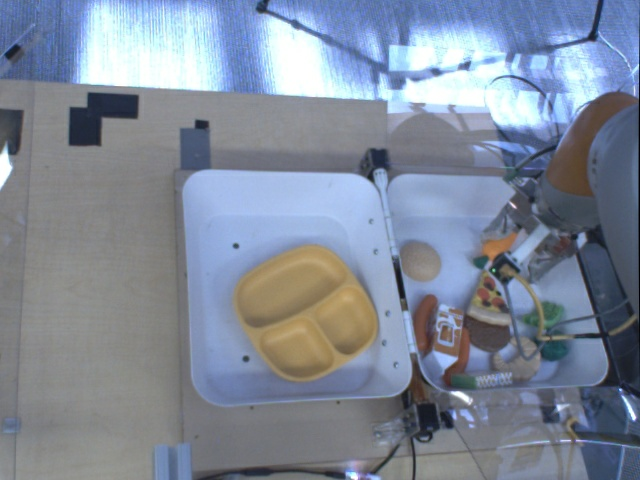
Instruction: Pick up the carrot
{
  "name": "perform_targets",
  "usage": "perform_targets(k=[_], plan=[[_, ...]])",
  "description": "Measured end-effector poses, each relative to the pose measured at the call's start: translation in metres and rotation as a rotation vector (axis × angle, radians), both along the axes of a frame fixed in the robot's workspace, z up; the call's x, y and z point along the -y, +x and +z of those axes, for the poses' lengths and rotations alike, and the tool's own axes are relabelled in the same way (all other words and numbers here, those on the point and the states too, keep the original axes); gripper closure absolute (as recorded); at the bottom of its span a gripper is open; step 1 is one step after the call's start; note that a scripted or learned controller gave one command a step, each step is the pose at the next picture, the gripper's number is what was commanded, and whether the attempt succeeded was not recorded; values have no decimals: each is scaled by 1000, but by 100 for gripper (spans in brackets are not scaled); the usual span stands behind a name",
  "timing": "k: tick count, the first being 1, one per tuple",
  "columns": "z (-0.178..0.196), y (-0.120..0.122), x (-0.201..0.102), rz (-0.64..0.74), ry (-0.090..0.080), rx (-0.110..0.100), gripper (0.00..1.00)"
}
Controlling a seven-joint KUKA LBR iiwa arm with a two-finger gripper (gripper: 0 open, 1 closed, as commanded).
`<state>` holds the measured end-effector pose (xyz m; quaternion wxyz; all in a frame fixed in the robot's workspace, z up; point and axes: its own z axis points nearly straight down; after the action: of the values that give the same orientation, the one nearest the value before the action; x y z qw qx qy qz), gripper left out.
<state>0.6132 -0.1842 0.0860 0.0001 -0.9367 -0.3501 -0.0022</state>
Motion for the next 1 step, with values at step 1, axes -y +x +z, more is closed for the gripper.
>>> perform_targets(k=[1], plan=[[13,3,-2,6,0,8,100]])
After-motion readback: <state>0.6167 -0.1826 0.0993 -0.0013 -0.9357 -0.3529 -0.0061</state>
